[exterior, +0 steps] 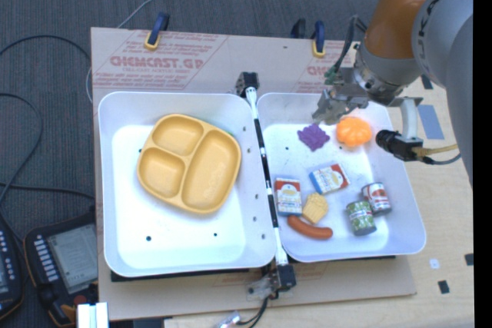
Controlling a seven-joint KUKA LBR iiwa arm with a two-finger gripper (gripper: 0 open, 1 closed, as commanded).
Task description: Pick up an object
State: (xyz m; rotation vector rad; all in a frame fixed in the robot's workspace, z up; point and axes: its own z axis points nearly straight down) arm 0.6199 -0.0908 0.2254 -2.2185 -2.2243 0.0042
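Two bins side by side on the bench; left bin (115,242) carries just a yellow divided plate (189,162), right bin (411,230) carries all the small stuff, so any pick has to come from the right one. Gripper (332,110) sits low over the right bin's far end, arm coming in from the right; fingers point down near the purple grapes (313,137) and just left of the orange (354,131); nothing visibly between them, and I can't tell how wide they're set, too dark and cluttered at the tip. Likely targets by position: grapes or orange, both just beside the tip, near each other. Rest of the clutter sits nearer the camera, well apart from the tip: red carton (288,196), blue-white carton (328,180), cheese wedge (314,208), sausage (310,228), green can (360,217), red can (377,197). My read: approach stage, no grasp made; risk is the orange rolling off if nudged, grapes being lumpy for a two-finger pinch.
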